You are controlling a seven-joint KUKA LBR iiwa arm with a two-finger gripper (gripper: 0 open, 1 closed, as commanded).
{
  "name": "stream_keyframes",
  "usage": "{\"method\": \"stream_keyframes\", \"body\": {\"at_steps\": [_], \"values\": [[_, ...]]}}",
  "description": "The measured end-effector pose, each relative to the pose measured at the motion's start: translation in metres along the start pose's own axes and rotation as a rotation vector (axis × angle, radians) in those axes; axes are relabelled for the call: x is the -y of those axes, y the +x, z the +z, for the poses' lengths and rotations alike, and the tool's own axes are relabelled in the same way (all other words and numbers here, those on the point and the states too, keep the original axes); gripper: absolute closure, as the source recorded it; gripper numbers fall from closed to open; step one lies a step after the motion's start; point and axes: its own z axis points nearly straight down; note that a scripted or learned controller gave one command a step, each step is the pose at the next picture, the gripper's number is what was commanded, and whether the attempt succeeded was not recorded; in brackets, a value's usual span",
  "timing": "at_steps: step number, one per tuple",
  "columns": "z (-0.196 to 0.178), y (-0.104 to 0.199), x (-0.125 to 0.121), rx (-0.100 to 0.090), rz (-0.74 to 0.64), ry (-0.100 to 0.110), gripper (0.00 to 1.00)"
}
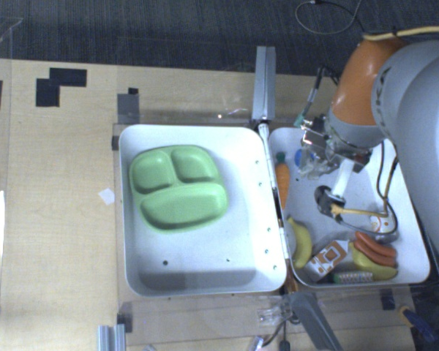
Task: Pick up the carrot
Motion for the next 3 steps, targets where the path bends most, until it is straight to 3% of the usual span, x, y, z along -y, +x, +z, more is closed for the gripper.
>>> {"method": "stream_keyframes", "body": {"at_steps": [1,2,3], "values": [[0.0,0.038,0.064,-0.001,0.037,0.001,1.0],[0.0,-0.027,0.007,0.0,0.107,0.0,1.0],[-0.001,-0.012,0.07,-0.001,0.169,0.001,1.0]]}}
